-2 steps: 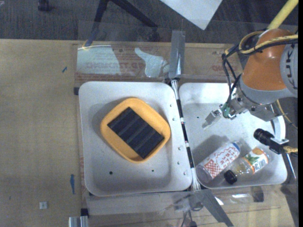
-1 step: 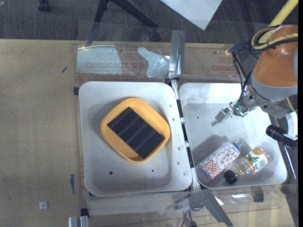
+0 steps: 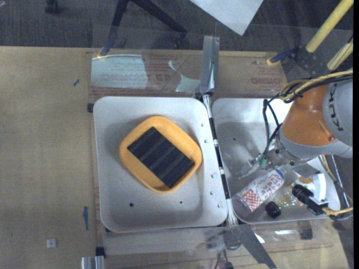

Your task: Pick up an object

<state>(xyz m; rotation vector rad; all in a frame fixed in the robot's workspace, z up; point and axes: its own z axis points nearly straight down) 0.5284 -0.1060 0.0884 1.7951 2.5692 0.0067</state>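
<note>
Bottle of clear plastic with a red-and-white patterned label (image 3: 259, 191) lies on its side in the near left corner of the right-hand shallow white bin (image 3: 238, 122), slanting from that corner toward the bin's middle. Just to its right on the bin floor sits a small round black piece (image 3: 273, 209), close to the bottle; whether the two touch cannot be told.

The grey arm with its orange band (image 3: 305, 125) reaches in from the right and bends down over this bin. Its two-finger gripper (image 3: 262, 162) hangs low just beyond the bottle's far end, near the bin's middle. Whether the gripper is apart or together cannot be told from this angle. The bottle rests on the bin floor.

Across the touching bin walls, the left-hand shallow white bin (image 3: 112, 206) holds a yellow rounded-square dish (image 3: 143, 175) turned cornerwise near its centre, well apart from the bottle. A dark ribbed panel (image 3: 161, 157) lies inside the dish.

Both bins stand on a pale wooden bench (image 3: 39, 150). Along their far edge stands a clear plastic panel (image 3: 146, 74). Beyond the bench, on dark carpet, are the black legs of an office chair base (image 3: 134, 4) and a white sheet (image 3: 224, 1).
</note>
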